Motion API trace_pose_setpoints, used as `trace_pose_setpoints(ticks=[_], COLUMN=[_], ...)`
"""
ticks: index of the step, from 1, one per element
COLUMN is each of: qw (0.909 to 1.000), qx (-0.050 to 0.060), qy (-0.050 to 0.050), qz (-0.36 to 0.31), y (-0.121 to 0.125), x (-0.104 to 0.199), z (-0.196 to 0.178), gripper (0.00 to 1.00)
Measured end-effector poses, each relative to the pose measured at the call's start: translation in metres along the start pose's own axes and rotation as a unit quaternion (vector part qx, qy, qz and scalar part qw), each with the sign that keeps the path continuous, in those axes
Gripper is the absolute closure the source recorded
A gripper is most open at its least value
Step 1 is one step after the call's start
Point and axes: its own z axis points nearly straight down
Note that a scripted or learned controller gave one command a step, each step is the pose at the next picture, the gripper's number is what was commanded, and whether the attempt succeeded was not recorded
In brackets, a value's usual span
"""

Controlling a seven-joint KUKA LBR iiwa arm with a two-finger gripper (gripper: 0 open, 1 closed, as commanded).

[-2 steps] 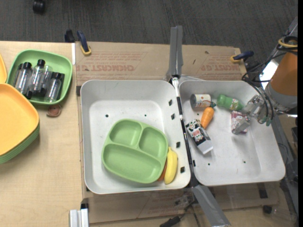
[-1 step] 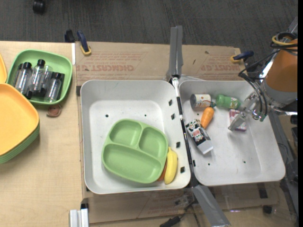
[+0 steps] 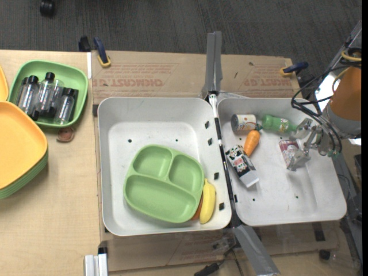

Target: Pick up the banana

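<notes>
Yellow is what you're hunting, and the banana [image 3: 208, 201] sits low in the left bin [image 3: 115, 119], wedged between the right edge of the green divided plate [image 3: 165, 183] and the bin's right wall, near the lower middle of the frame. Something orange peeks out just under it; can't say what.

Your gripper [image 3: 301, 153] is way off, hanging over the right bin [image 3: 322, 206] at the right side of the frame, next to a crumpled reddish wrapper [image 3: 289, 149]. Whether the jaws are apart or together, I honestly can't tell from this angle.

My take: you've got to cross the divider, come down from above, and line the fingers across the banana's short width. It's tight against the plate rim and the wall, so a sloppy approach will probably clip one of them.

Writing-wise, the cardboard [image 3: 138, 76] at the top has red print, upside down, that looks like "CHEMCRAFT" or similar. The small carton [image 3: 241, 164] has a cartoon graphic, text too small.
</notes>
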Motion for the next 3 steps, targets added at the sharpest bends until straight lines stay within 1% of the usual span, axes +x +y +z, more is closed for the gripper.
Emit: trace_pose_setpoints(ticks=[1,2,3], qw=[0.9998,0.9765,0.9354], qx=[0.000,-0.002,-0.004], qy=[0.008,0.007,0.008], qz=[0.016,-0.215,-0.354], y=[0.016,0.022,-0.003], x=[-0.039,-0.009,0.016], z=[0.007,0.007,0.007], gripper=[0.00,0.00,0.00])
